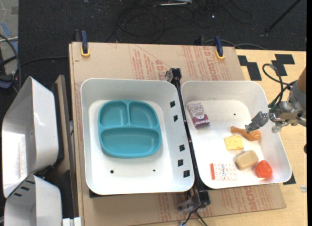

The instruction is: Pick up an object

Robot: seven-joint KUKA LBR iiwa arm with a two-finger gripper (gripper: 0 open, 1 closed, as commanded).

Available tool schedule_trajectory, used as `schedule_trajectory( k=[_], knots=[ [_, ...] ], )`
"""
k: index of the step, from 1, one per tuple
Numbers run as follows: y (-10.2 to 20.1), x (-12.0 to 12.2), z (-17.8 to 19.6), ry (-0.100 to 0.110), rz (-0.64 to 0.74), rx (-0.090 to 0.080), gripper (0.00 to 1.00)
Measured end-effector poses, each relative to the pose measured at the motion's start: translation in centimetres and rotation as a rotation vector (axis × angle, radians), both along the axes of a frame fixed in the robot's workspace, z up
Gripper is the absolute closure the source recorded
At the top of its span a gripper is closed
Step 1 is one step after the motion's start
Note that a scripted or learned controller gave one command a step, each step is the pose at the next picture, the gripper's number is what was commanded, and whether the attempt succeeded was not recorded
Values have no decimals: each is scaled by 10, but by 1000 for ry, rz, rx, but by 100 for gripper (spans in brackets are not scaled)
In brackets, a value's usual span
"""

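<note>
The right bin (253, 89) holds several small items. A white and purple carton (198, 114) lies at its upper left. An orange carrot-like piece (243, 133) lies mid-right, with a yellow block (233, 143) just below it. Lower down are a tan bread-like lump (246, 159), a red ball (263, 169) and a white packet with red print (223, 172). My gripper (264, 126) hangs over the bin's right side, open, with one finger (256, 121) just above the orange piece's right end. Nothing is between the fingers.
The left bin (90, 137) holds a teal divided plate (129, 128). A black divider (184, 137) runs between the bins. Both bins rest on a cardboard sheet (146, 59) held by clamps (85, 49). White tubs (29, 127) stand at the far left, and cables cross the floor behind.
</note>
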State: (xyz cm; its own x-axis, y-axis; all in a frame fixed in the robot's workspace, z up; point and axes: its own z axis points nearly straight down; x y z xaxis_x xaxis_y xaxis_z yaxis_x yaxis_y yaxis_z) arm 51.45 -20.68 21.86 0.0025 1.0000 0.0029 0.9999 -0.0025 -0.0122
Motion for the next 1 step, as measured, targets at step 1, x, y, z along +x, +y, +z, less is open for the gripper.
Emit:
schedule_trajectory(
  k=[1],
  knots=[
    [0,3,6,-12,4,-3,0]
  ],
)
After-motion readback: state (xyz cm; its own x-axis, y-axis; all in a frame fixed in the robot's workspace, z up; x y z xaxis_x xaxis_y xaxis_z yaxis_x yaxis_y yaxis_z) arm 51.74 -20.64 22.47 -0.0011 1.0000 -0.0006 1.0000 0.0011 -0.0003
